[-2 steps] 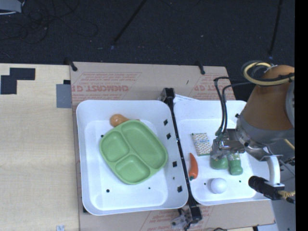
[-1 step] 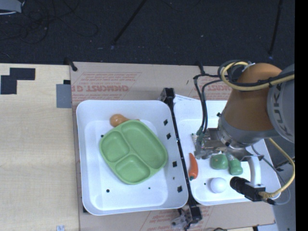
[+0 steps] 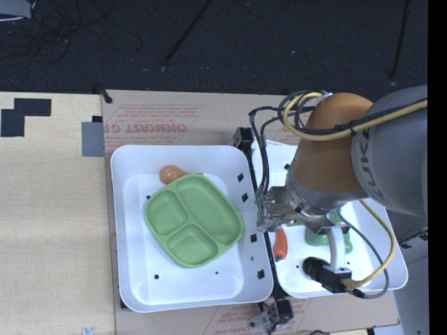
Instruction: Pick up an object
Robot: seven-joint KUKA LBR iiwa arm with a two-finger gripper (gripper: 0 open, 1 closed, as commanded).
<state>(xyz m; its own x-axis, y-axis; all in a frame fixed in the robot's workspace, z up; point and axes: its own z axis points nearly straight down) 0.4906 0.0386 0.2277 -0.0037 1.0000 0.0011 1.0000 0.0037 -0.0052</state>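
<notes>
On the left the pale wooden bench [image 3: 49,229] lies bare, and a sheet of brown cardboard [image 3: 174,121] with red print runs under both bins. The left bin [image 3: 120,229] holds a green divided plate [image 3: 193,218] with three compartments, lying flat and turned at an angle across the middle of the floor. Just beyond its far left edge sits a small round tan-orange thing [image 3: 170,174], touching the plate's rim or very nearly so, and partly hidden by it.

Across the black clips that join the two bins, the right bin [image 3: 392,274] is largely covered by the arm [image 3: 332,152], which reaches in from the right with its orange band uppermost. The gripper [image 3: 274,218] hangs low over the left side of this bin, close by the shared wall. The wrist above hides most of it, so I cannot tell whether it stands wide or closed, or whether it has anything.

Just nearer than the gripper lies a small orange-red piece [image 3: 281,245] on the bin floor beside the left wall. To its right a pale green thing [image 3: 319,238] peeks out from under the wrist — too covered to make out its shape.
</notes>
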